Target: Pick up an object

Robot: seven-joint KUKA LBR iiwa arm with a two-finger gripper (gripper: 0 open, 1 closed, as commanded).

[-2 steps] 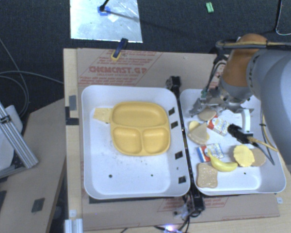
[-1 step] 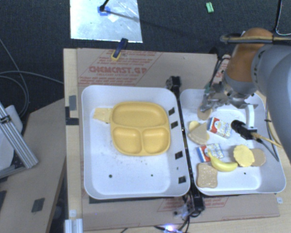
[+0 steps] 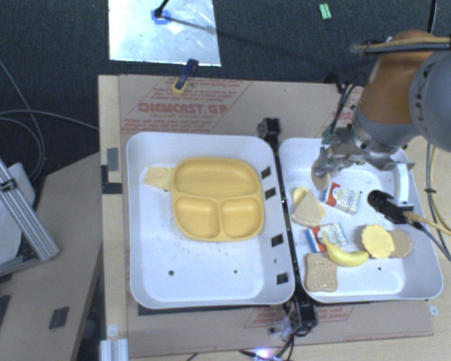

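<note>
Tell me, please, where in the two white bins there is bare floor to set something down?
The left white bin has bare floor in front of the yellow three-compartment plastic tray and along its left wall. The right white bin is crowded: toy bread slices, a yellow toy banana and small printed packets fill its middle, under the hand. Its near-right corner is bare.

cardboard sheet (image 3: 210, 100) has red print just behind the left bin (image 3: 139, 201), reads roughly "CHEMCAST GP"; nothing else legible
</note>
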